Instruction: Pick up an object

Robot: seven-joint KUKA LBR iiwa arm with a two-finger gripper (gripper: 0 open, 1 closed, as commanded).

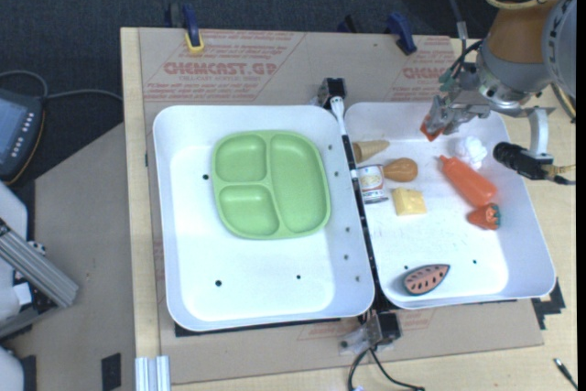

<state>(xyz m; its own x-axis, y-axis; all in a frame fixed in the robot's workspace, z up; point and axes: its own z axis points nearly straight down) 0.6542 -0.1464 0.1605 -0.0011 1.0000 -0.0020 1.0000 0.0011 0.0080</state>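
Green plastic comes first: a divided plate (272,183) lies flat in the left bin (174,224), well away from me.

Across the divider, the right bin (439,233) holds everything else I might pick up. Along its left side are a tan cone (371,148) on its side, a small labelled can (370,183) just below it, and a brown rounded lump (400,168) beside the cone. A yellow square (409,201) lies just below the lump. Nearer the front rim is a flat oval piece (426,278), brown and pink.

My gripper (446,119) hangs over the back of this bin, above bare white floor. Just to its right is a white crumpled thing (471,147). Then come a long orange item (468,179) and a small red one (484,216).

As I judge it, nothing is picked yet. Every piece I can name rests on the bin floor, so the grasp and the lift are both left to do.

Whether my gripper is released or clenched I cannot tell, because its tip is too small and cluttered. A red-orange patch shows at its lower end, and I cannot say if that is part of me or something caught there. My arm (526,23) is cut off at the right, and the print on the can is unreadable.
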